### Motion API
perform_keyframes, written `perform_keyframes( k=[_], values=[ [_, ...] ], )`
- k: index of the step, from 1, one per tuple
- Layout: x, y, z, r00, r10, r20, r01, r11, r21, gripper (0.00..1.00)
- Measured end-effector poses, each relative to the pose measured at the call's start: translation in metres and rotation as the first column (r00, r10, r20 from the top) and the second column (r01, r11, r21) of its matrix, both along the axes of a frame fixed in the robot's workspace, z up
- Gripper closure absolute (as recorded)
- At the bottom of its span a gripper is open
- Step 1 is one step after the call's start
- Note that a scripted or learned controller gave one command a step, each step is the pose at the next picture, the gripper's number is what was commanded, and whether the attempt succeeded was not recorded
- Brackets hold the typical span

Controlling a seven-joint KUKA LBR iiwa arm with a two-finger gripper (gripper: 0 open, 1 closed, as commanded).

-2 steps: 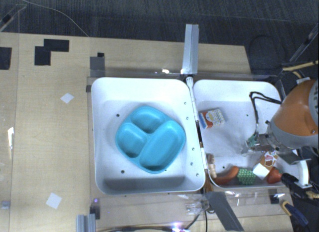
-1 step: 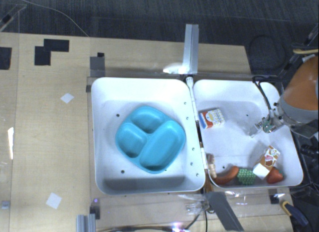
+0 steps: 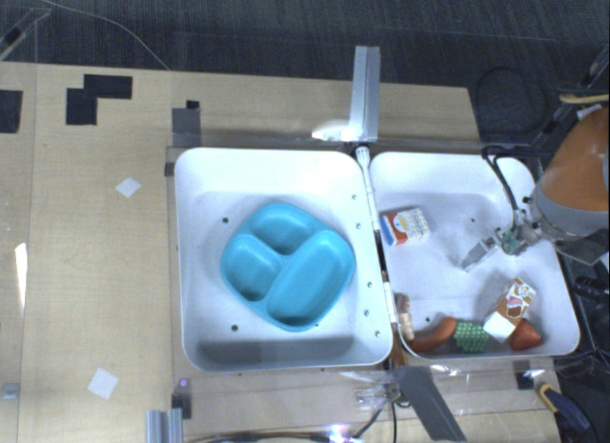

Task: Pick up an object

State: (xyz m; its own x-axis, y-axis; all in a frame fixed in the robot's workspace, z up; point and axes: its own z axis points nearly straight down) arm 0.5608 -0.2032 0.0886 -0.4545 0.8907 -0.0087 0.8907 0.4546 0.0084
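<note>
My gripper [image 3: 481,251] hangs over the middle of the right bin [image 3: 448,179], reaching in from the right under the orange-banded wrist [image 3: 579,172]. A small red and white carton [image 3: 405,225] lies to its left, well apart from it. Along the bin's front edge lie a brown sausage [image 3: 434,333], a green ridged piece [image 3: 469,336], a white block [image 3: 498,325], a small orange and white carton [image 3: 518,299] and a red piece [image 3: 527,338]. I see nothing in the gripper.
The left bin [image 3: 205,193] holds a blue divided plate [image 3: 288,265]. A metal post [image 3: 366,89] stands behind the wall that the two bins share. Black cables [image 3: 505,160] run over the right bin's back right corner.
</note>
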Motion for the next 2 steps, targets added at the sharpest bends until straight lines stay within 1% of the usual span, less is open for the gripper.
perform_keyframes(
  k=[1,2],
  values=[
    [0.0031,0.0006,0.0133,1.0,0.006,0.008,-0.006,1.0,-0.003,1.0],
    [0.0031,0.0008,0.0132,1.0,0.007,0.008,-0.007,1.0,-0.002,0.0]
  ],
)
